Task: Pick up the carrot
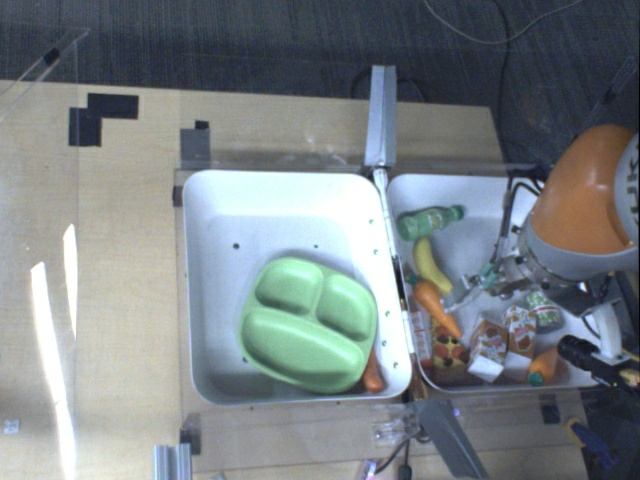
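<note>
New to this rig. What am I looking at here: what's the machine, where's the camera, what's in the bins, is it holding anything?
One fixed camera looks down at a slant on a wooden bench with two shallow white bins side by side. The grey and orange bulk at the right is the robot arm, reaching over the right bin; its gripper hangs over the middle of that bin. From here I cannot tell how its jaws stand, and I see nothing held.

The left bin holds a green divided plate, with a small orange item peeking out at its lower right edge.

The right bin holds a green bottle, a banana, the carrot just below the banana, some small packets and another orange piece near the front wall.
</note>
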### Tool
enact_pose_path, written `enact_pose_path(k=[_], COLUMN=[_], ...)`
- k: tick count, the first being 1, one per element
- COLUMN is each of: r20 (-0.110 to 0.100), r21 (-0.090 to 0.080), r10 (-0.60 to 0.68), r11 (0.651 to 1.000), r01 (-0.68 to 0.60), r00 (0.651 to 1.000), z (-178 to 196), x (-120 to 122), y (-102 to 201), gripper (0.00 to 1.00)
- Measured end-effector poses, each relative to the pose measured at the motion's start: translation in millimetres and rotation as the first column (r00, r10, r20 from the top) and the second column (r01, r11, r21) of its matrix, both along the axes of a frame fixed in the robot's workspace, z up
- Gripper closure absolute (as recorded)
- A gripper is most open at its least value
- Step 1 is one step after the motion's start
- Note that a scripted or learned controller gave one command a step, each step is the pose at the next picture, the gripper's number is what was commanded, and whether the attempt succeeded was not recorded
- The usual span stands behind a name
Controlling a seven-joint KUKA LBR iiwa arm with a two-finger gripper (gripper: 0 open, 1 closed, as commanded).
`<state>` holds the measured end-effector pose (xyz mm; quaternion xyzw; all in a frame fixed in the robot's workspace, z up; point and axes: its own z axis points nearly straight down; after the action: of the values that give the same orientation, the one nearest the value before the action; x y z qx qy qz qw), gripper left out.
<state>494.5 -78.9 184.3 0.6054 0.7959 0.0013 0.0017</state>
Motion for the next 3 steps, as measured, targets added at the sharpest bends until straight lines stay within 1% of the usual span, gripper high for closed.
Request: enact_pose_path(k=[1,2,3], r20=[0.009,0.003,0.003], r21=[-0.001,0.007,0.007], r10=[0.049,0.026,0.026], r11=[0.999,1.000,1.000], r01=[-0.049,-0.026,-0.026], r00=[0.999,1.000,1.000], z=[-95.4,-59.9,-60.0], x=[-3.2,-3.3,-3.4], y=[-21.8,-54.0,-54.0], gripper=[0.00,0.00,0.00])
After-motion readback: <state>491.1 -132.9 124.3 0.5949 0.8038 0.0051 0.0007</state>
